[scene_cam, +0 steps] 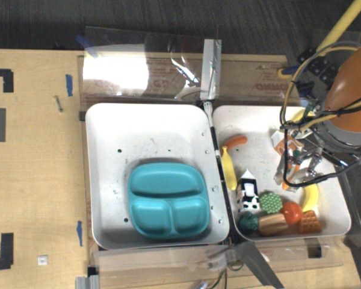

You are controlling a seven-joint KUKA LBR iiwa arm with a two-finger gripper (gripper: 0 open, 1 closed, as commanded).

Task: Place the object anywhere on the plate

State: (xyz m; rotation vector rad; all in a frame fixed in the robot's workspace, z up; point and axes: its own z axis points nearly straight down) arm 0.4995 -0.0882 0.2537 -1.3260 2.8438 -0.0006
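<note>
A teal plate (167, 205) with three compartments lies in the left bin (108, 131), toward its front. Nothing rests on it. My gripper (295, 166) hangs low over the right side of the right bin (259, 125), wrapped in cables, below the orange wrist band (352, 86). A small orange piece (290, 174) shows right at the gripper; I cannot tell whether it is held. Toy foods lie in the right bin: a red-orange sausage (234, 142), a yellow strip (228, 168), a black-and-white carton (248, 192), broccoli (271, 202) and a tomato (292, 211).
Along the right bin's front lie a brown loaf (272, 223), a dark green piece (248, 221), an orange waffle (310, 221) and a yellow banana (311, 196). A ridge (216, 161) divides the bins. Clear plastic sheeting (168, 71) lies behind them.
</note>
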